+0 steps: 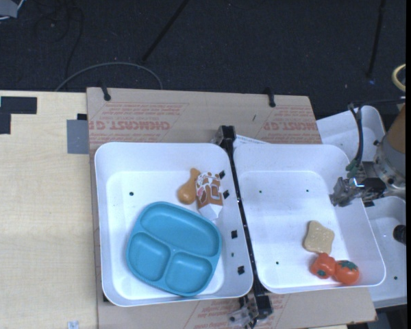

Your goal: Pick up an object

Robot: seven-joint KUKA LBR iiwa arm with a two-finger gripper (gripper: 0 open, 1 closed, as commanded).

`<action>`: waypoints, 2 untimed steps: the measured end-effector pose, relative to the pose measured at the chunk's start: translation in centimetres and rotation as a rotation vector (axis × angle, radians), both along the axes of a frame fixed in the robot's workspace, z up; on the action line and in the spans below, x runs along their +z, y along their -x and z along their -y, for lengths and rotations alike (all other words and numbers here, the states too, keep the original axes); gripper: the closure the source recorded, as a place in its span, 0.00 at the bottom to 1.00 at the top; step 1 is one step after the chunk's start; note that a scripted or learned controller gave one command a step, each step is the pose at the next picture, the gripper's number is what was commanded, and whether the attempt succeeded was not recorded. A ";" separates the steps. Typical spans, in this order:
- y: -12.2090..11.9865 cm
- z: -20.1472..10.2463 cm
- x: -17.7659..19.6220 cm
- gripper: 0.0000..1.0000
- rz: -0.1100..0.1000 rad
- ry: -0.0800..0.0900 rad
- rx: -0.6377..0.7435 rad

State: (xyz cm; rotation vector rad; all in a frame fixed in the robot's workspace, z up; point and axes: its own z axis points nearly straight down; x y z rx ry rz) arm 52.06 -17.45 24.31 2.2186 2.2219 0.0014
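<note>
The gripper (344,192) hangs at the right bin (288,184)'s right rim, its grip state impossible to tell. The toast (318,237) and tomatoes (335,269) lie crowded together, so a descent could nudge them aside.

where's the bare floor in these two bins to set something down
Right bin: bare floor from the divider to the toast and tomatoes. Left bin: crowded; blue tray, drumstick and wrapper leave a strip along the left wall.

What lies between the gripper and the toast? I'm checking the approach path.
Bare white bin floor in the camera view: nothing sits between the gripper at the right bin's right wall and the toast below it.
</note>
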 end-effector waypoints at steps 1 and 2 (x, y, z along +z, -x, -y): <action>-1.6 -5.5 0.6 1.00 -0.003 -0.002 0.004; -2.5 -10.9 -0.8 1.00 -0.007 -0.003 0.003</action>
